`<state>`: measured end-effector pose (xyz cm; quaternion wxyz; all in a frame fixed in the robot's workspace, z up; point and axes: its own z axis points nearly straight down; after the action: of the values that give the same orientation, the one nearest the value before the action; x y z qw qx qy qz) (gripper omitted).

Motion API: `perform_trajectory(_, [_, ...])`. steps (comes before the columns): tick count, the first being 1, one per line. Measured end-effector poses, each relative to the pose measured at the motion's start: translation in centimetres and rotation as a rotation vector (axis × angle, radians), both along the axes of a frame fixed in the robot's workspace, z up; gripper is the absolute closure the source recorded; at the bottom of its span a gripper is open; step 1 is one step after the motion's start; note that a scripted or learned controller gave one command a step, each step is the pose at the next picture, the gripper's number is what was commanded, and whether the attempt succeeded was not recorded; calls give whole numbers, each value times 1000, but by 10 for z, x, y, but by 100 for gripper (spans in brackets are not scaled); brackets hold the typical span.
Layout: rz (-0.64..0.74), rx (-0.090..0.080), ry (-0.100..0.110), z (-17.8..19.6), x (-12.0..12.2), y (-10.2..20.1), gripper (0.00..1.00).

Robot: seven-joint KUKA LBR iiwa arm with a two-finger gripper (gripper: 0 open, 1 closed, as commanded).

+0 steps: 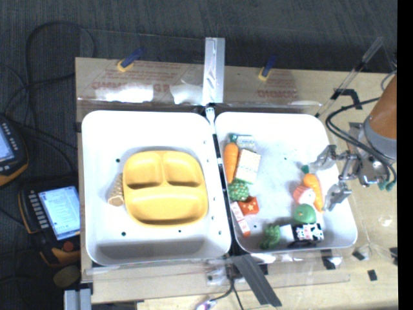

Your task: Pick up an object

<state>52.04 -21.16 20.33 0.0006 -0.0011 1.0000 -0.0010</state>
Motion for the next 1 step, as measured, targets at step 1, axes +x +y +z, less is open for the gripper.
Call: perform_trajectory(1, [-50,1,-1,-99,-9,-7,0])
